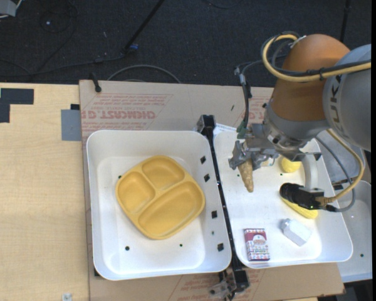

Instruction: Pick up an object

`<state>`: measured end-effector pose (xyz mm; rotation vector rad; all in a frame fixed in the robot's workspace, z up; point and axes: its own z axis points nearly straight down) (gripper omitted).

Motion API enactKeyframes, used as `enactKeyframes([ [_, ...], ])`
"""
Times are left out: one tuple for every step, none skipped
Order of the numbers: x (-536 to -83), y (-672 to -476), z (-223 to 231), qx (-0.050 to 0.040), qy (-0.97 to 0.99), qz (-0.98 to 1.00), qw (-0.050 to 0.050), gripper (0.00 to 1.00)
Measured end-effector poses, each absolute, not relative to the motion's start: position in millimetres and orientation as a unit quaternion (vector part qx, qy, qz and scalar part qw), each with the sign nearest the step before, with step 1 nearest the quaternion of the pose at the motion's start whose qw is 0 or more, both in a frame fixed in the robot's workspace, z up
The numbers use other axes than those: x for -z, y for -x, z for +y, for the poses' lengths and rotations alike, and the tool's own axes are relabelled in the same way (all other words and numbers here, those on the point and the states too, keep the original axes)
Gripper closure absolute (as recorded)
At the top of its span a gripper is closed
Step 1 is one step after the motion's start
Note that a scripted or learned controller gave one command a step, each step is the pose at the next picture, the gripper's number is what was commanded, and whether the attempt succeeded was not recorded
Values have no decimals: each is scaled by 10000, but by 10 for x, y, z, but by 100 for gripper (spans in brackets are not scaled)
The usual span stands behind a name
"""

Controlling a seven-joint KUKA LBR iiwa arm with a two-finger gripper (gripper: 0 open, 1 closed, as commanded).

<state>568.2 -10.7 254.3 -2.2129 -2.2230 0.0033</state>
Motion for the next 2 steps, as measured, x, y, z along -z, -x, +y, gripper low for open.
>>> enactKeyframes([
  [-2524, -5478, 465, -17, 7055, -7087, 26, 100],
  [-2321, -5318, 979, -23, 7054, -7088, 28, 100],
])
